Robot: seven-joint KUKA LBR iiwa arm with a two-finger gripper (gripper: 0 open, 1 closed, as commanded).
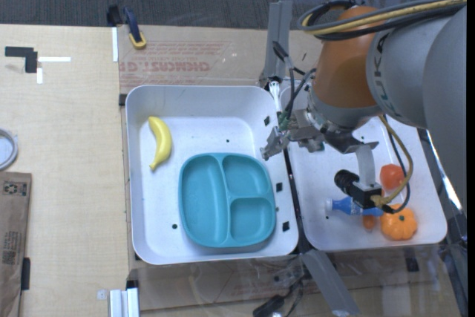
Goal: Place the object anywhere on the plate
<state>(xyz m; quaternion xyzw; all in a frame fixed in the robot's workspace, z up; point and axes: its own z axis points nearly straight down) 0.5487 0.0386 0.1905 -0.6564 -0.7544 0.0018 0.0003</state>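
A pale wooden tabletop (59, 108) carries two shallow white bins side by side, and we look down on both at a slant. In the left bin (215, 119) a blue divided plate (204, 197) sits toward the lower middle, with a banana (159, 142) near its upper-left corner but apart from it. The right bin (320, 228) holds an orange fruit (398, 225), a red piece (391, 176) and a blue item (343, 206), bunched close at the lower right. The grey arm (415, 63) reaches in from the right, and its tool (276, 145) hangs over the seam where the bins meet; we cannot tell whether it is open or closed, and we see nothing held in it. The task names no object; we take the banana as likeliest. Our worries: a descent here could strike the bin rims, a curved banana could twist out of a grasp, and a drop on the plate's ridges could tip it off.
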